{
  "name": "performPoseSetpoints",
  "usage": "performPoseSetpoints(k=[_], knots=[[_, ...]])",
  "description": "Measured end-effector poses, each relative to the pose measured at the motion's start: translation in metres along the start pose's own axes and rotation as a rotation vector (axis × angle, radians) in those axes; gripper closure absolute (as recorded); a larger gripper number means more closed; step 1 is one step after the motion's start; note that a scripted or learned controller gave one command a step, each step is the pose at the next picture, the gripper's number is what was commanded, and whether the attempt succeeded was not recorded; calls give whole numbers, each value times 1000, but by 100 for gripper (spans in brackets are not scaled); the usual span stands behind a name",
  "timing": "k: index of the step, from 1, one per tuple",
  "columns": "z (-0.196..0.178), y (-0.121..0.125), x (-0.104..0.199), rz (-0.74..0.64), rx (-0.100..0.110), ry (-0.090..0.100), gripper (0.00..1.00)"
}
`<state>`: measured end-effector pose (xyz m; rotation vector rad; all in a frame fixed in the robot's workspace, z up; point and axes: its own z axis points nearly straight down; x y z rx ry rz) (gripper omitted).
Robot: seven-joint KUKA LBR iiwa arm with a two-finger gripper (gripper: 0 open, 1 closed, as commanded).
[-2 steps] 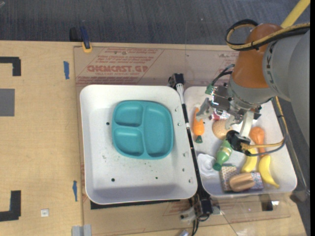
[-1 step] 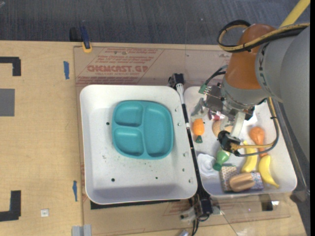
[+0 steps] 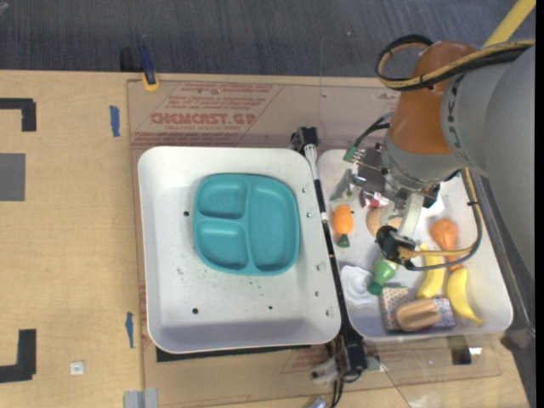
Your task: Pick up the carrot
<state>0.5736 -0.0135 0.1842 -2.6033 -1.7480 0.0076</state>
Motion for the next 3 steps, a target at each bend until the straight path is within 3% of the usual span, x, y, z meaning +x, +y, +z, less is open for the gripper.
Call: performPoseSetpoints(k=[2,3], knots=[[0,0,0,0,0,0,0],[63,14,-65,91,-11,2,0]])
